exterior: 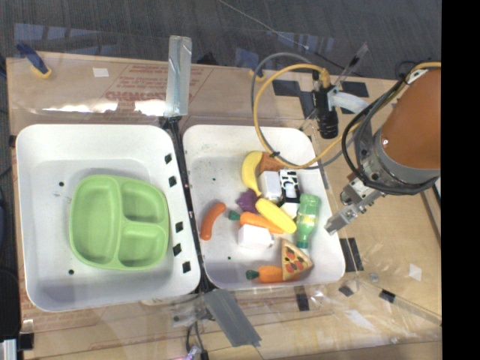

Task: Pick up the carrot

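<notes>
Carrot (268, 274) lies by the right bin's (217, 167) front wall, touching a pizza slice (295, 261). Probably light, stiff, slippery plastic; pinch its thick middle. Gripper (346, 210) hangs beyond the bin's right rim; whether open or closed, I cannot tell.

Bench (90, 88) bears two white bins (30, 201) side by side

A: What lies in the left bin (30, 201)?

B: A green divided plate (118, 221), flat on the floor — three compartments showing.

A: And the right bin (196, 145)?

B: A clustered heap: a yellow banana (251, 169) at the top, a purple piece (246, 200) just below it, a green bottle (306, 218) lying at the right — beside it a white block (254, 236). A pizza slice (295, 262) lies near the front wall; a red-orange sausage (212, 220) rests apart, to the left.
</notes>
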`<state>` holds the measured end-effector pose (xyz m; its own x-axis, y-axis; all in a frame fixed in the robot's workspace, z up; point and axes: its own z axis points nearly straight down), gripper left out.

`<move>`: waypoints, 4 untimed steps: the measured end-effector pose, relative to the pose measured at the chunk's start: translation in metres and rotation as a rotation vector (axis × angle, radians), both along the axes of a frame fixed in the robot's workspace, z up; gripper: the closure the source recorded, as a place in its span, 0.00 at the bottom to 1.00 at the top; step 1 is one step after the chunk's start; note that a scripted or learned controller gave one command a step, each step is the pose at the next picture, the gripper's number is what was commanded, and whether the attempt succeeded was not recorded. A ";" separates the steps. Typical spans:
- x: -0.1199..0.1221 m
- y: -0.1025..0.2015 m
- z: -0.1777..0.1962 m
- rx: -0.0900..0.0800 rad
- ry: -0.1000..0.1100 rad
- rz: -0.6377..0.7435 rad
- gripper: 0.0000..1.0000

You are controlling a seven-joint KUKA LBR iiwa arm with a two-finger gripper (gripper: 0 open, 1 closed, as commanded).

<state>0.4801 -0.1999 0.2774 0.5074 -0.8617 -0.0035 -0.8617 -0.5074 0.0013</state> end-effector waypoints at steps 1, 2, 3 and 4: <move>0.058 0.012 -0.028 0.002 0.000 0.084 1.00; 0.110 0.009 0.004 0.000 -0.008 0.414 1.00; 0.128 -0.008 -0.011 0.000 -0.011 0.845 1.00; 0.035 -0.008 0.003 0.000 -0.010 0.841 1.00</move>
<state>0.5156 -0.2083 0.2799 0.9804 -0.1968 0.0047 -0.1968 -0.9804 -0.0046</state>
